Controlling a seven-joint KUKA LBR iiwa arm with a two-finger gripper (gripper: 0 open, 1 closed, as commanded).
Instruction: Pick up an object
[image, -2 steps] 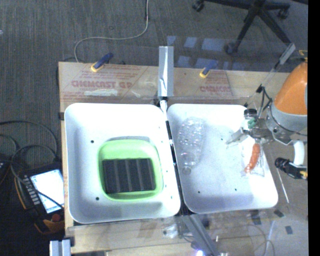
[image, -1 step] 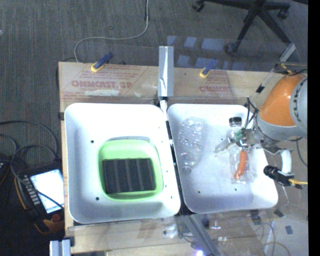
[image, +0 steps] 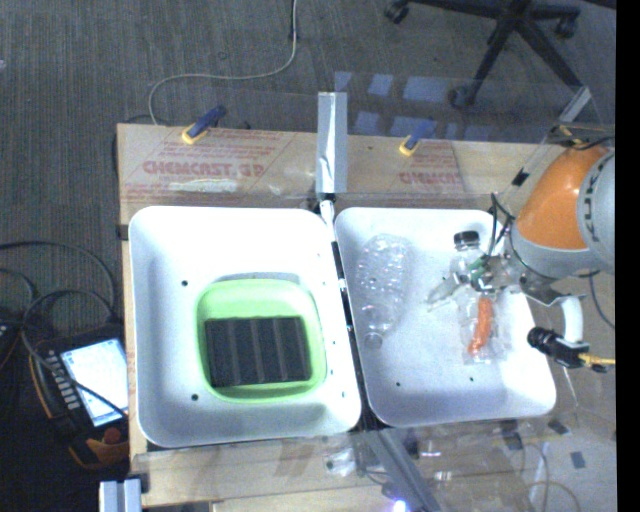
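Approach step: my gripper (image: 478, 278) hovers over the right bin (image: 520, 400), above the orange-filled bag (image: 482, 328); jaw state indiscernible. Clear bottle (image: 380, 285) lies left. Next: descend squarely and close.

Red print "CHEMCAST" on brown board (image: 200, 165) behind bins; second red print at right unreadable.

Two bins side by side on the bench (image: 140, 160); left bin (image: 160, 250) holds a tray (image: 262, 345) w/ slotted insert, near its middle; right bin (image: 520, 395) holds a plastic bottle (image: 380, 285) lying lengthwise at its left side, a bagged item (image: 482, 328) at its right; arm (image: 570, 215) over the bin's right rim; tablet (image: 95, 380) on floor left of bench.
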